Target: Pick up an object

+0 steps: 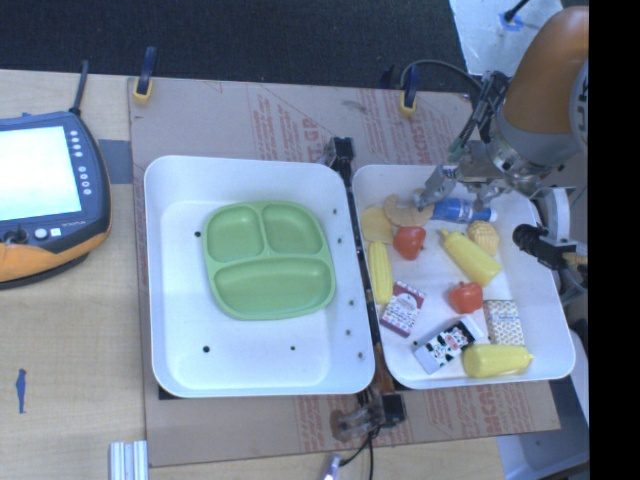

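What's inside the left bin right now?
The left bin holds one green divided plate, lying flat near its middle, with three compartments that look bare. A few small dark dots mark the bin floor. Whatever lies beneath the plate is covered.

Two smooth white plastic bins (170, 268), slightly glossy, sit on matt brown cardboard (260, 118) over a pale wood-grain bench (60, 368). The left bin holds a matt green plastic divided plate (268, 260). Right bin's yellow toy foods (470, 255) look glossy plastic.
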